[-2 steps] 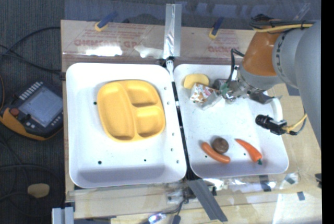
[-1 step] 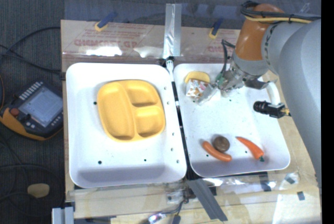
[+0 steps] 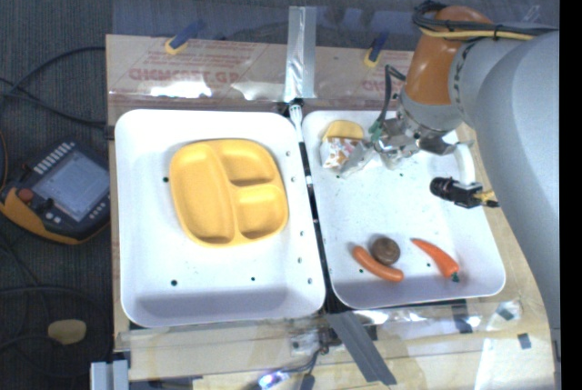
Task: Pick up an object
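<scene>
At the far left corner of the right bin [image 3: 414, 214], a yellow wedge [image 3: 345, 131] lies against the back wall. A crumpled pale scrap [image 3: 337, 157] sits just in front of it, the two touching or nearly so. These are the things closest to the tool [image 3: 389, 145], so I judge one of them to be the object this try is aimed at; which one, I cannot say. The tool hangs just to their right, low over the bin floor. Its metal parts blur into the scrap's edge, so I cannot tell whether it is open, closed or gripping anything. The arm [image 3: 435, 75] comes down steeply from the right, probably because a near-vertical approach keeps the wrist clear of the bin's back wall.

The crowding matters. A target tucked into a corner leaves little room on the wall side, and a neighbour in contact may be dragged along or pushed away.

Nearer the front wall of the same bin, well apart from the tool, a sausage [image 3: 376, 265] touches a brown ball [image 3: 386, 248]. An orange pepper [image 3: 436, 257] lies just to their right. They sit on open floor and look like easier picks.

The left bin [image 3: 145, 284] carries a yellow divided tray [image 3: 228, 190], lying flat near its middle. Both bins rest side by side on the surface [image 3: 136, 75] with their rims meeting, likely so things can pass from one to the other.
</scene>
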`<state>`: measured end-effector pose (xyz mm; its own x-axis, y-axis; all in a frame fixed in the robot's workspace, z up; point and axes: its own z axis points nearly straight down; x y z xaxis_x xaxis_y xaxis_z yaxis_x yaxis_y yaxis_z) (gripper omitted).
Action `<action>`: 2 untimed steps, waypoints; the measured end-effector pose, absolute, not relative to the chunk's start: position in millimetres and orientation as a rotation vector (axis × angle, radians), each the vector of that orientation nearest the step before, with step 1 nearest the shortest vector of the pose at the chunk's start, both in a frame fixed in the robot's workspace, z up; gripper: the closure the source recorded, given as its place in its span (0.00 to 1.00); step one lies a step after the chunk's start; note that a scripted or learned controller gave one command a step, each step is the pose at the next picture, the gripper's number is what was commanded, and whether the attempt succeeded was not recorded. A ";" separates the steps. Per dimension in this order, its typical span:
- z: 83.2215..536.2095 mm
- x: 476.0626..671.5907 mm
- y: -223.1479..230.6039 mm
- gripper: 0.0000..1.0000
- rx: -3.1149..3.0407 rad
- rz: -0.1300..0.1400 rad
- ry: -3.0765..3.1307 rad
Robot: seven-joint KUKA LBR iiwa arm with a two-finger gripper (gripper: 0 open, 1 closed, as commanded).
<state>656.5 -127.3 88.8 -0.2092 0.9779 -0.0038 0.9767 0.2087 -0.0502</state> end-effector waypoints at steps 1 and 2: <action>88.8 657.2 -124.5 0.00 -2.074 0.062 -2.320; 97.3 656.7 -120.1 1.00 -2.065 0.064 -2.317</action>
